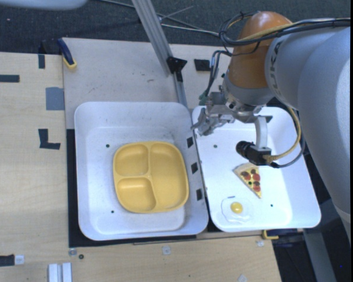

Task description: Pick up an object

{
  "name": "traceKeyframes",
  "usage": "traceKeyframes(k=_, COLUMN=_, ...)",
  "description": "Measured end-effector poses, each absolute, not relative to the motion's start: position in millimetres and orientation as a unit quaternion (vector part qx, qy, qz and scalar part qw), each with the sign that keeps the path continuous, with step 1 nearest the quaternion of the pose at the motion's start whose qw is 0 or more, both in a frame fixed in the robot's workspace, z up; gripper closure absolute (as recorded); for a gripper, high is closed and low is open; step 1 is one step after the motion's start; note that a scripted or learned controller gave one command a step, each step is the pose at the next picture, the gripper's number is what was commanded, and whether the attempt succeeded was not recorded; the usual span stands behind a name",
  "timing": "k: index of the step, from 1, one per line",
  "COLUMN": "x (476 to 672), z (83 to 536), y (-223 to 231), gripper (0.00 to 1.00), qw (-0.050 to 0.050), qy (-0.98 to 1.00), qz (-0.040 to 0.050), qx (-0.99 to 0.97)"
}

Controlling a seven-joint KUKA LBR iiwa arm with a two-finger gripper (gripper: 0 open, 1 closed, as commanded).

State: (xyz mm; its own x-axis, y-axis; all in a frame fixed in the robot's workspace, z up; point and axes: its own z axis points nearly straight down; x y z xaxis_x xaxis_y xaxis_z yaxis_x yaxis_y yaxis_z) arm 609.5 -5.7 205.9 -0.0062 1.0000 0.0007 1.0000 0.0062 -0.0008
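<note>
Nearest you, low in the frame, sits a toy fried egg (pixel 236 208) close to the front wall of the right bin (pixel 294 216); take that bin as your landmark for everything else. Just behind the egg and a little toward the bin's outer side lies a pizza slice (pixel 250 178), tip pointing toward the front outer corner. The two pieces are near each other but apart, and either could serve as the object to pick.

Across the shared wall, in the left bin (pixel 88 157), you have a yellow divided plate (pixel 150 176) lying flat, three compartments up, well apart from both toys.

Further back, at the right bin's rear inner corner, you will find the gripper (pixel 205 124). It hangs just above the rim where the two bins meet, with nothing visible between its parts. Whether it is released or clenched you cannot tell from this angle; the mechanism is a small dark tangle against the white.

Behind it rises the wrist with its orange band (pixel 256 46), cables looping around it, and the grey arm sweeps off beyond the bin's outer side. The tool looks tilted, leaning toward the dividing wall.

Judging by this, you are in the approach step: nothing is lifted. The next move calls for travelling from the rear corner forward to the pizza slice or the egg, then descending squarely, since both lie flat and thin.
</note>
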Motion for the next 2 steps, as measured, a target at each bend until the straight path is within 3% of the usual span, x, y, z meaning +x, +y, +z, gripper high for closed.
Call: traceKeyframes(k=2, x=604.0, z=212.0, y=101.5, gripper=1.0, qw=0.001, qy=-0.709, qz=0.0012, qx=-0.705)
